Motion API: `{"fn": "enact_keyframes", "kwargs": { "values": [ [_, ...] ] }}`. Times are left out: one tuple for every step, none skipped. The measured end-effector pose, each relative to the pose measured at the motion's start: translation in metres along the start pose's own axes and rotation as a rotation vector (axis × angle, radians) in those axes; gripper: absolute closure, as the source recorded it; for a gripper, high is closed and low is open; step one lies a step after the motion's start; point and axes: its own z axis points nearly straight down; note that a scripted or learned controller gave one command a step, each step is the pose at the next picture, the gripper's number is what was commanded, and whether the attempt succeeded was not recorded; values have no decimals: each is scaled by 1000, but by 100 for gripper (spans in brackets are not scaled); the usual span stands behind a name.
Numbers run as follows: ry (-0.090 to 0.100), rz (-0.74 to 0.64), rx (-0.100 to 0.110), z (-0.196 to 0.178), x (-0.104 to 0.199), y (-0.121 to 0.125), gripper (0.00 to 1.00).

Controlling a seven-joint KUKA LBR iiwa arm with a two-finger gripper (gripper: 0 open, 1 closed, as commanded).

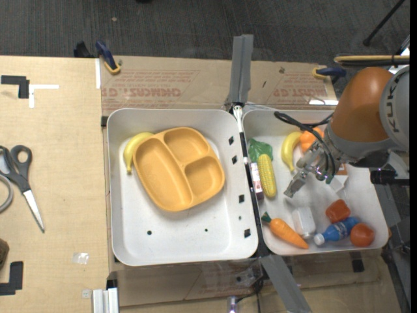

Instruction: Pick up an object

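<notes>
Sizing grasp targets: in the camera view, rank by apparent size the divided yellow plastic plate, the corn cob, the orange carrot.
1. Divided yellow plastic plate, by far the largest.
2. and 3. Corn cob and orange carrot look alike in size; no ranking.

The arm [374,109] runs off the right edge, so its upper links are cut away. Its wrist hides the bin wall [326,113] behind the jaws and part of an orange thing [310,139] just above them. Whether the gripper [296,184] has its fingers apart or together is too small to tell. Below the jaws a clear item [303,222] blurs into the white floor. At the far left, scissors [23,181] sit beside a ring cut by the edge.
</notes>
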Motion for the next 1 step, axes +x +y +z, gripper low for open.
{"fn": "enact_keyframes", "kwargs": {
  "values": [
    [-4,125,-1,-18,-43,58,0]
  ]
}}
